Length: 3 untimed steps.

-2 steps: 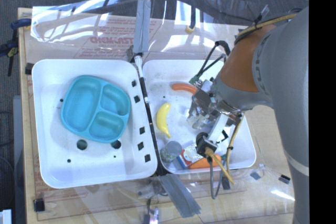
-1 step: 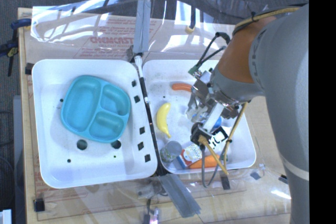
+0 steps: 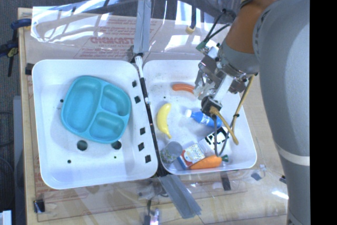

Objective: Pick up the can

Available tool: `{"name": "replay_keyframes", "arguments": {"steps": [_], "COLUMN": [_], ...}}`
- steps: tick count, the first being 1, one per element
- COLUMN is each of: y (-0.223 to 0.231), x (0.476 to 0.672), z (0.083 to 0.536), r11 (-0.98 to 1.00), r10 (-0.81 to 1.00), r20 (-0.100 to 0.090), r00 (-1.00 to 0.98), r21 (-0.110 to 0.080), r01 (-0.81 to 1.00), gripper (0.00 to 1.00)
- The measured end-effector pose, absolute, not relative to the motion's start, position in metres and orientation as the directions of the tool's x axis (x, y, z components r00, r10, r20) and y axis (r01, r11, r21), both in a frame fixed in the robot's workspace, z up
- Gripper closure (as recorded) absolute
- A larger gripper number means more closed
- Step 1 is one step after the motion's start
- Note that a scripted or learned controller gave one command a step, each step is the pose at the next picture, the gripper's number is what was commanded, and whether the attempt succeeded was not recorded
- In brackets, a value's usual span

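Can (image 3: 171,152): grey, positioned in the right bin (image 3: 245,147) at its near-left corner, close to the divider between the 2 bins. Nothing grips it. A red-and-white carton (image 3: 193,153) lies just beside the can on its right. A carrot (image 3: 206,162) lies along the near wall just past the carton. A banana (image 3: 164,119) lies near the can on its far side, along the left wall of the bin.

Hand (image 3: 203,91): located over the far half of the right bin, well apart from the can. Whether it is wide or narrow cannot be told from this view. An orange sausage (image 3: 182,87) lies just to the left of the hand. A blue bottle (image 3: 202,117) lies on its side near the middle of the bin, between the hand and the carton.

Left bin (image 3: 47,81): contains 1 blue divided plate (image 3: 96,108) with 3 compartments. Both bins sit side by side on the worktop (image 3: 25,39).
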<state>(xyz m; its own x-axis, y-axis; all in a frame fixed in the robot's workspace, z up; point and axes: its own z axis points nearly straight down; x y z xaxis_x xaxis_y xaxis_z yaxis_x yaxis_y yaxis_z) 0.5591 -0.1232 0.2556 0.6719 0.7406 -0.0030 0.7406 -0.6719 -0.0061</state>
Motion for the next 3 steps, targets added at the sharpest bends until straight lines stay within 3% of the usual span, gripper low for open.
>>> {"name": "replay_keyframes", "arguments": {"steps": [1, 2, 3], "y": [-0.121, -0.001, 0.009], "x": [0.559, 0.595, 0.555], "z": [0.264, 0.276, 0.285], "r11": [-0.663, -0.749, -0.52], "r10": [0.749, 0.662, 0.854], "r20": [-0.006, -0.004, -0.002], "r00": [0.663, 0.749, 0.52], "r21": [-0.012, -0.005, -0.006], "r01": [0.748, 0.662, 0.854], "gripper": [1.0, 1.0, 1.0]}}
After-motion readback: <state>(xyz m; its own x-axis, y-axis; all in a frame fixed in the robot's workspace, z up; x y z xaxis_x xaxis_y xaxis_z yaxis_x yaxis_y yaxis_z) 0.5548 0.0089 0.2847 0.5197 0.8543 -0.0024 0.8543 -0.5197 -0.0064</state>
